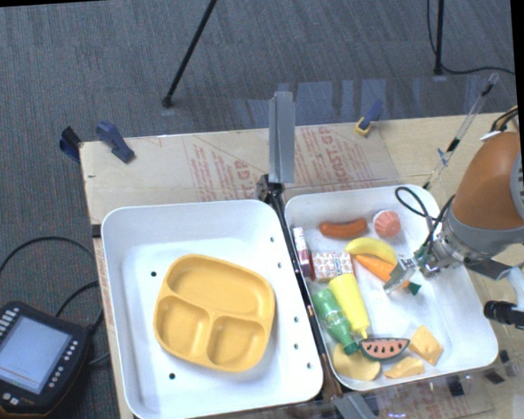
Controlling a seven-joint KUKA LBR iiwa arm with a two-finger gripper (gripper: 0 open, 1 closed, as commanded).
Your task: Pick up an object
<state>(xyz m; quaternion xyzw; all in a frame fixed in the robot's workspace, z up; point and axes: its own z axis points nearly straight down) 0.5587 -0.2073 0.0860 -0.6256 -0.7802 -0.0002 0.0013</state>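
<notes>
Camera view: KUKA arm (487,195) reaches from right into right bin (462,342), gripper (410,276) low beside carrot (376,266); whether it is open or closed cannot be told. Toy food crowds bin's left half: sausage (343,228), banana (370,249), yellow bottle (350,302), watermelon slice (385,347). Left bin (130,251) holds yellow divided plate (215,313).

Under me lay a smooth, matt yellow plastic divided plate (214,312) in a glossy white plastic bin (130,251); the brown cardboard-covered desk (178,170) looked dull.
</notes>
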